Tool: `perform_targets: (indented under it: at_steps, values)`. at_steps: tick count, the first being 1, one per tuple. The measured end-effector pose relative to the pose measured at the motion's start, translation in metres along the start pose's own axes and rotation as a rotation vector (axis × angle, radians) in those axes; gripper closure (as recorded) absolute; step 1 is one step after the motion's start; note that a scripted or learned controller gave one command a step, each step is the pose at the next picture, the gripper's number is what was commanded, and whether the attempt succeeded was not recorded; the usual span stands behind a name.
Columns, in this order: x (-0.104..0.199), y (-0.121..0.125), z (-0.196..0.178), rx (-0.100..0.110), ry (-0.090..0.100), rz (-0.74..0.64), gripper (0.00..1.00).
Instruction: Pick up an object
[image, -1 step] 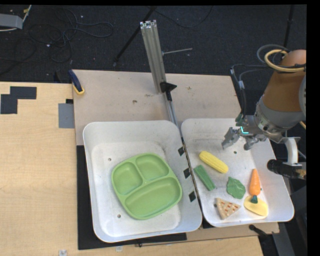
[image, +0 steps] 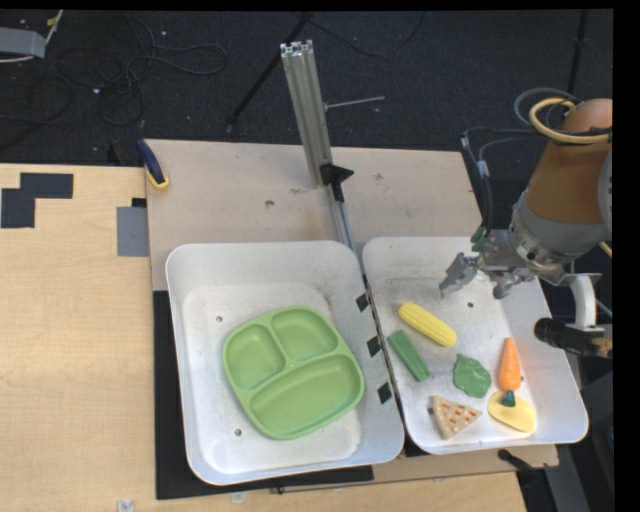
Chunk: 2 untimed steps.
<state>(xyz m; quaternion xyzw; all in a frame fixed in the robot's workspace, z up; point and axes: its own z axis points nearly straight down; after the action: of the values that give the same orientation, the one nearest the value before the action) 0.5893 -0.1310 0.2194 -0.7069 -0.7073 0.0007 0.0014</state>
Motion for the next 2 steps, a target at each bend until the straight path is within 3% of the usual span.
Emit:
perform_targets:
  at_steps: [2]
  values:
    - [-0.012, 0.002, 0.116, 0.005, 0.001, 0.001, 0.00]
